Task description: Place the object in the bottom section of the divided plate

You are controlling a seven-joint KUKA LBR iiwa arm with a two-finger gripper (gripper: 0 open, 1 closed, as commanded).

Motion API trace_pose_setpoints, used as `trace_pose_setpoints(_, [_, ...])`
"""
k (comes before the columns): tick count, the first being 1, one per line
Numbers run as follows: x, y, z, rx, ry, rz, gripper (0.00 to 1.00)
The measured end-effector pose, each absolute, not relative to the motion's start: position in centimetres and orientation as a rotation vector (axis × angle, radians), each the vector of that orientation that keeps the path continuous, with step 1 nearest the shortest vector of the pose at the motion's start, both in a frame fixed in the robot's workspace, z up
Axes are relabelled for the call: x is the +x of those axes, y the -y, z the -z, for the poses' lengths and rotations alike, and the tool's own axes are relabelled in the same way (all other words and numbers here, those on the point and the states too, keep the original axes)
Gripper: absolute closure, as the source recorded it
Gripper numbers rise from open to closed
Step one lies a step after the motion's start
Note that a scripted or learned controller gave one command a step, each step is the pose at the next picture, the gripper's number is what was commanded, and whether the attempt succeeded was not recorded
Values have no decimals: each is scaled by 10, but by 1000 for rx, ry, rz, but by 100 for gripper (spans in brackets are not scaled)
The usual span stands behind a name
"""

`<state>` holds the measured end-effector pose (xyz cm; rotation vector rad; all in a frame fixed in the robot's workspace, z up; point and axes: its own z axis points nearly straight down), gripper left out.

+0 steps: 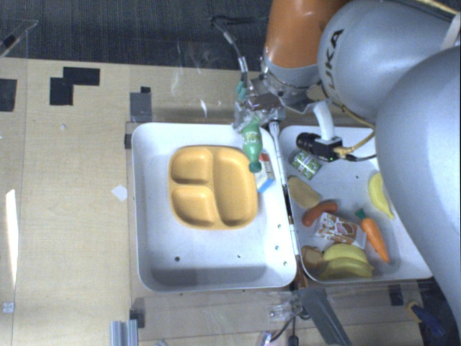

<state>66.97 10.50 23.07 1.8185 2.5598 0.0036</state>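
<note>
Two-finger gripper (251,123) clamped on green plastic bottle (253,148), hanging over right rim of yellow divided plate (213,186) in left white bin (209,269). Risk: early release, landing outside bottom section.

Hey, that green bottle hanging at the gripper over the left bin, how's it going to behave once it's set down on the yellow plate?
The green bottle looks small and plastic, so probably light and stiff. Its rounded, narrow body suggests it may tip or roll on the divided plate. It hangs by its top below the gripper, so it might swing.
</note>
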Motion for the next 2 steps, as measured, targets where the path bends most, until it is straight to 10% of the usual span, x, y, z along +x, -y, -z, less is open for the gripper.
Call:
trace_pose_setpoints(1, [670,-105,-231,1819,-2558,-5,0])
trace_pose_setpoints(2, [670,-106,-310,1878,-2513,-6,0])
